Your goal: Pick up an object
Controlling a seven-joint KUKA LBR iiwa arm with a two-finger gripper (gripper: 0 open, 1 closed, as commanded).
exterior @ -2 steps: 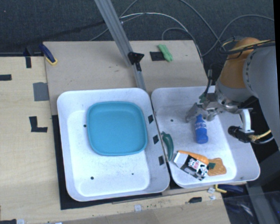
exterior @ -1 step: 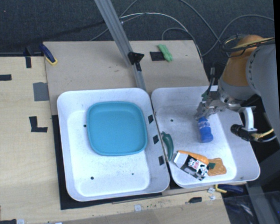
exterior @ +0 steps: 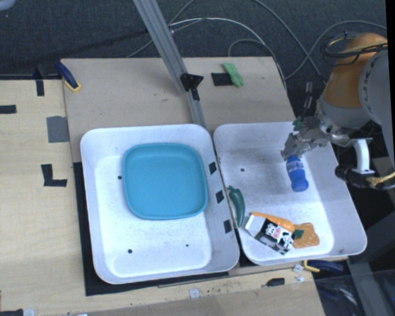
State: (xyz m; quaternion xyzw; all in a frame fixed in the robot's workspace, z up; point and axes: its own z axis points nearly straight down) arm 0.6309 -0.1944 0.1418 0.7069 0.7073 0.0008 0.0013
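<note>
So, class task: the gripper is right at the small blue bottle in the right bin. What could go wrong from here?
1. The gripper meets only the top end of the blue bottle, so the bottle may slip or tip.
2. The bottle lies tilted, so the grasp could glance off.
3. A knocked bottle might roll toward the orange packet near the front wall of the right bin.

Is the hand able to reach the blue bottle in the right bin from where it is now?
Probably yes. The hand sits right over the top end of the blue bottle in the right bin, and nothing lies between them. The orange package lies apart, near the front wall.
</note>
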